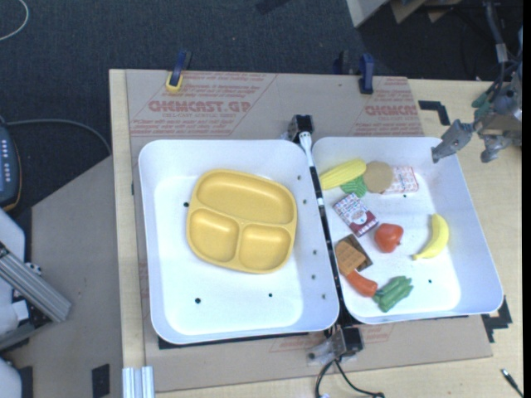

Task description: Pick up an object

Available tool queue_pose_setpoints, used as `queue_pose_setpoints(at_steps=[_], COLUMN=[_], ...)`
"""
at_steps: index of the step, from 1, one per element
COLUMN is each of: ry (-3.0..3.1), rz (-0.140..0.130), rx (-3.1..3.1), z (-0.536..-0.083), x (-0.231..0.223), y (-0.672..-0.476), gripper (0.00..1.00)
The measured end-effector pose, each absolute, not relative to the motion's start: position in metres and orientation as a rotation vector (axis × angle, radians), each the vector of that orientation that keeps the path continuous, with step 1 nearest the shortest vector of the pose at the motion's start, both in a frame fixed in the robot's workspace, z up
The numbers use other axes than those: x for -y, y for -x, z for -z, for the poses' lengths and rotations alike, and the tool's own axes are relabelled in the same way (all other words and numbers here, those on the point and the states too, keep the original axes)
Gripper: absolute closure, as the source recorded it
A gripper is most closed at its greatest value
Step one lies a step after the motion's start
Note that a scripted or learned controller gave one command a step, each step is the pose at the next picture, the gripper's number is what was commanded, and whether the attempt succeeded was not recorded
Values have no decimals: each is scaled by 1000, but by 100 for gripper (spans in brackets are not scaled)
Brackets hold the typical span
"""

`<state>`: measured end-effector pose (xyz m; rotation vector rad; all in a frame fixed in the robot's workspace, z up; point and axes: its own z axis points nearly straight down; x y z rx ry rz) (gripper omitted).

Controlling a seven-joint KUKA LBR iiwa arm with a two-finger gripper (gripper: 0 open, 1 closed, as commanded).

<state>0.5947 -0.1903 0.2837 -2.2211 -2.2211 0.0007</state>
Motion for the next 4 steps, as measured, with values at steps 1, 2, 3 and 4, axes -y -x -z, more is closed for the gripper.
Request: queue_pose_setpoints(at_steps=[1, 2, 3, 4], ry=[2215, 2218, 2217, 2217], rz=[-5, -5, -5, -6], rx=[2220, 2217, 2218, 2216], z=[-233, -189, -145, -83], x=[185, 188, 186, 191], y=[-603, -599, -601, -600], gripper=[0, 0, 0, 0])
